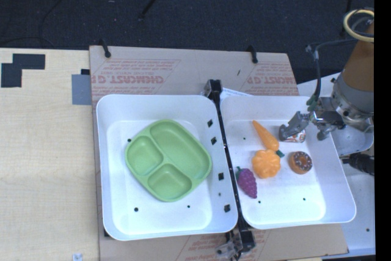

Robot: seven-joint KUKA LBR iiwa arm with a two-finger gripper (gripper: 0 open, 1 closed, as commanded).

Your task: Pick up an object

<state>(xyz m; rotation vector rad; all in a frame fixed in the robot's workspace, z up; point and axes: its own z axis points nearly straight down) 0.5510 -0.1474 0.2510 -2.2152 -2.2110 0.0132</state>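
The gripper (295, 129) hangs over the right bin (333, 205) (beside carrot (264, 134), pumpkin (266, 164), doughnut (300, 162), grapes (247, 182)); left bin (116, 217) holds a green tray (168, 159).

arm (359, 64) cut off at right edge, small item (297, 138) under end effector (294, 129) — mostly hidden

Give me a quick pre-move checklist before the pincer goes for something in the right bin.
1. Targets present: ok. Carrot, orange pepper, grapes and donut lie in the right bin.
2. Pincer over the right bin: ok, near the carrot's upper right.
3. Pincer holding nothing: cannot tell; a small red and white thing sits right under it.
4. Finger opening: cannot tell.
5. Target spacing: not ok. Carrot tip meets the pepper; grapes lie close by. Donut stands apart.
6. Green tray out of the way: ok, in the left bin.
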